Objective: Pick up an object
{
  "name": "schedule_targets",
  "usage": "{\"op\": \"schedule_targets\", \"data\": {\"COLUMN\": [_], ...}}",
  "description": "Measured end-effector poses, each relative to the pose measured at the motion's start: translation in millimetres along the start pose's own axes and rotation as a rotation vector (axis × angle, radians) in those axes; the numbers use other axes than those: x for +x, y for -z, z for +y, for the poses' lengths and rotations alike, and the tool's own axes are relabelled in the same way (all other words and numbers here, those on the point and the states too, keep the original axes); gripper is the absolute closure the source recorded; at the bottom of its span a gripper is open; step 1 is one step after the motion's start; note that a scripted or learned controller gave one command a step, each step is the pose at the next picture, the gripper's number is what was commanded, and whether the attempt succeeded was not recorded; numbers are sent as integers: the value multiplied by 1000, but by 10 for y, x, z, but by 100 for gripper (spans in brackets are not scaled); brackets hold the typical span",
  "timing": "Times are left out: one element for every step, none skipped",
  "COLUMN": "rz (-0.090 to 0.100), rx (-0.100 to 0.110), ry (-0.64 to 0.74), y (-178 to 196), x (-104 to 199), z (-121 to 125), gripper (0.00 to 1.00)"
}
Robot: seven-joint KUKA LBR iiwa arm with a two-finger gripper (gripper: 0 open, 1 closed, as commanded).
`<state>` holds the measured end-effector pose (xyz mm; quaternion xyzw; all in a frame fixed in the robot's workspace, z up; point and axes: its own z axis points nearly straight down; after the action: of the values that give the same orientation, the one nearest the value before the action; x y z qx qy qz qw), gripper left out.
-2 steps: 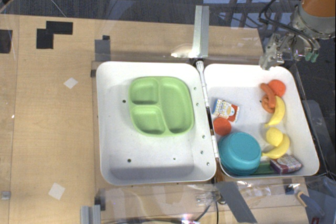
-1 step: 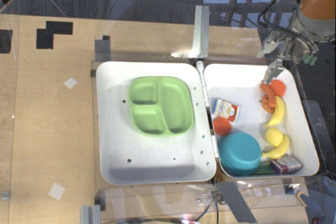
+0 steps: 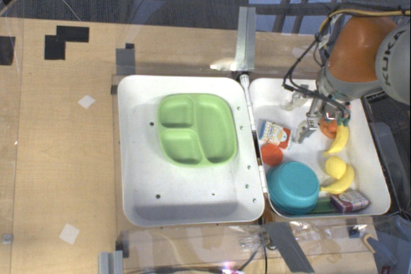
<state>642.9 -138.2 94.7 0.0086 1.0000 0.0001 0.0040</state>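
Observation:
My gripper (image 3: 307, 129) hangs over the upper middle of the right bin (image 3: 270, 94), with nothing visibly held. It is just right of a small white, red and blue carton (image 3: 274, 132) and left of a small orange object (image 3: 328, 129). A red cup (image 3: 271, 154) lies below the carton. A blue bowl (image 3: 293, 187) fills the bin's lower left. One yellow banana (image 3: 339, 138) lies at the right, and a second yellow piece of fruit (image 3: 339, 173) sits below it. A purple box (image 3: 350, 201) rests in the lower right corner.
The left bin (image 3: 138, 189) holds a green divided plate (image 3: 196, 128) in its upper middle. The grey arm with its orange band (image 3: 356, 48) comes in from the upper right, with black cables looping beside it. A metal post (image 3: 246, 38) stands behind the bins' shared wall.

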Motion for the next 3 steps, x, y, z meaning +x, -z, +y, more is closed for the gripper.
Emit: {"op": "schedule_targets", "data": {"rz": [-5,-5,-5], "rx": [1,1,4], "ry": [24,177,144], "y": [-57,-63,-60], "x": [215,-10,2], "z": [317,363,463], "gripper": [0,0,0]}}
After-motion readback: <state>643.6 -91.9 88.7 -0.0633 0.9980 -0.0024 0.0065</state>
